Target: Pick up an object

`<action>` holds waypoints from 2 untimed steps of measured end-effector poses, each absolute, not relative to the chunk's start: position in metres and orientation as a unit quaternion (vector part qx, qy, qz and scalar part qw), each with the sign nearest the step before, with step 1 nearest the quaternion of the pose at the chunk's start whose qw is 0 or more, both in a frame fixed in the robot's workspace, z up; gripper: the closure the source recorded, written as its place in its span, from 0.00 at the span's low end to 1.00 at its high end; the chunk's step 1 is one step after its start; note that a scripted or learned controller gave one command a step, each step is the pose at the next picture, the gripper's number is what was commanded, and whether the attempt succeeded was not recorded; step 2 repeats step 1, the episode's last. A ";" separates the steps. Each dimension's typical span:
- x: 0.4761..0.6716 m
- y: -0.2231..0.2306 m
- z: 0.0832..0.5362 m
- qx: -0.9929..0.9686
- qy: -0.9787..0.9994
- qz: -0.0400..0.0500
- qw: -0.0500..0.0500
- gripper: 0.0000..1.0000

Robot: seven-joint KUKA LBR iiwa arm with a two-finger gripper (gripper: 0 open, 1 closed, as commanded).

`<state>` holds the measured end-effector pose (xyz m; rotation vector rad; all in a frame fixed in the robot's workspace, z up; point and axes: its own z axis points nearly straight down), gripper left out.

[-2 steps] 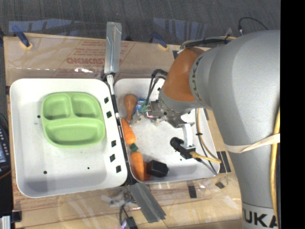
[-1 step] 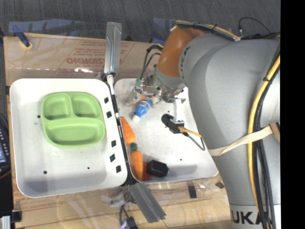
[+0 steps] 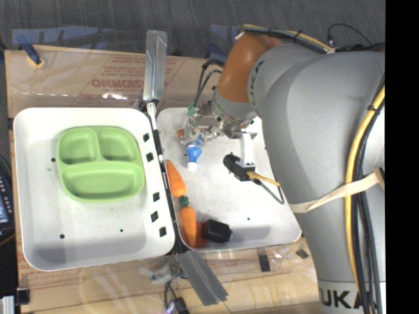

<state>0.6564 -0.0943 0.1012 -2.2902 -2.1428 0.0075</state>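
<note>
Hovering my gripper [image 3: 194, 135] low in the right bin [image 3: 275, 231], open or shut I cannot tell, I sit over a small blue-and-white bottle [image 3: 192, 155]: probably light, stiff, slippery, best pinched across its narrow body

Both bins [image 3: 33, 241]: smooth white plastic, faint sheen. Green divided plate [image 3: 99, 162]: matt plastic. Two carrots [image 3: 188, 222]: smooth, plastic-looking, orange. Arm shell [image 3: 314, 123]: smooth grey, satin finish; orange band [image 3: 242, 61] glossier. Gripper [image 3: 196, 128]: bare metal parts, dull shine. Bench [image 3: 85, 77]: brown cardboard under clear, shiny film.
</note>
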 end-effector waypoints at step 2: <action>0.609 -0.081 0.193 -0.729 -0.685 0.000 0.001 1.00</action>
